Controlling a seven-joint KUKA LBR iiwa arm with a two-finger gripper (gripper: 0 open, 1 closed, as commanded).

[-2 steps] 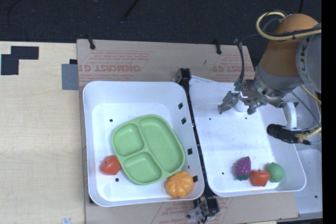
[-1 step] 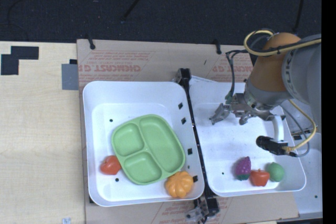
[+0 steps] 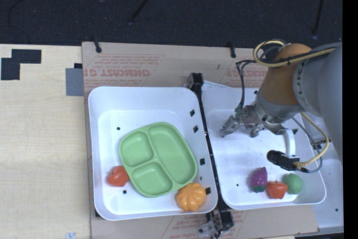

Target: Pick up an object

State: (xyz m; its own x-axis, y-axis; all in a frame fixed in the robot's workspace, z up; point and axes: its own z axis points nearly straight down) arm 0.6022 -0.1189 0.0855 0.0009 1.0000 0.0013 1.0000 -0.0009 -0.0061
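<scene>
Hovering: pincer (image 3: pixel 241 125) above right bin (image 3: pixel 235 176), holding nothing.

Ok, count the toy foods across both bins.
5. Left bin: red piece and orange pumpkin beside the green tray. Right bin: purple, red, green clustered together.

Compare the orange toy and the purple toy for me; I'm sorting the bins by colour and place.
The orange toy lies in the left bin, touching the green divided plate; the purple toy lies in the right bin, beside a red toy. The orange one looks larger and rounder, with lobes like a pumpkin; the purple one is smaller and narrower. Both rest near their bin's front wall.
</scene>
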